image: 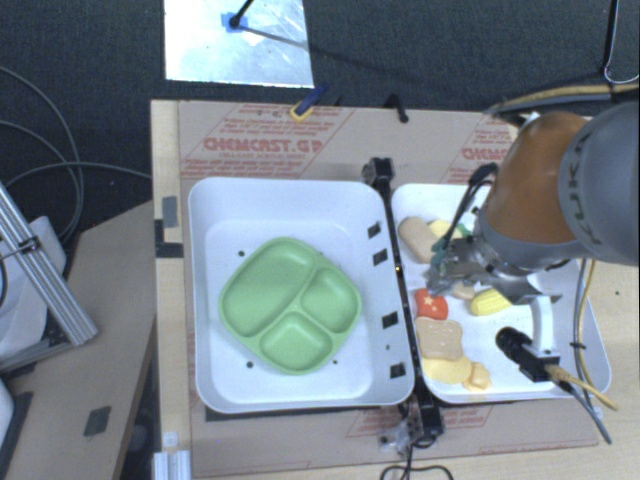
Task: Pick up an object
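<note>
Even, bright overhead light, slightly soft focus, with glare on the foil sheet (pixel 238 26) and faint shadows.

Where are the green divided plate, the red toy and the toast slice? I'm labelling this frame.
green divided plate (pixel 289 305): camera view, centre where its compartments meet.
red toy (pixel 431 306): camera view, middle of its top.
toast slice (pixel 440 339): camera view, centre of its face.

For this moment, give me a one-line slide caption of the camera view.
KUKA arm's tool low over toy food in the right bin; green divided plate sits in the left bin.
</note>
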